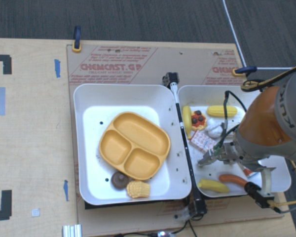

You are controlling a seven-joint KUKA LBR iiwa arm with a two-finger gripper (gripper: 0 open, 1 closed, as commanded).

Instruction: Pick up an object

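1. Toy food in the right bin [285,181] is what we take the pick to be about: a banana [187,118] and corn cob [222,111] at the far end, a berry-topped piece [198,119] and a red-checked packet [202,140] in the middle, a hot dog [233,179] and a yellow piece [213,185] along the near wall.
2. We see the end effector [218,154] low over the middle of that bin, just near of the packet and far of the hot dog, which suggests a descent aimed into the clutter.
3. We cannot tell its finger state; the wrist hides it, and nothing is visibly held.
4. We read the left bin [84,132] as the other side of a transfer layout: it holds a yellow divided plate [134,145], with a brown round toy [120,180] and a waffle-like toy [138,189] at its near edge.
5. We judge the crowding risky: neighbours lie close, so a grasp could nudge them or miss.
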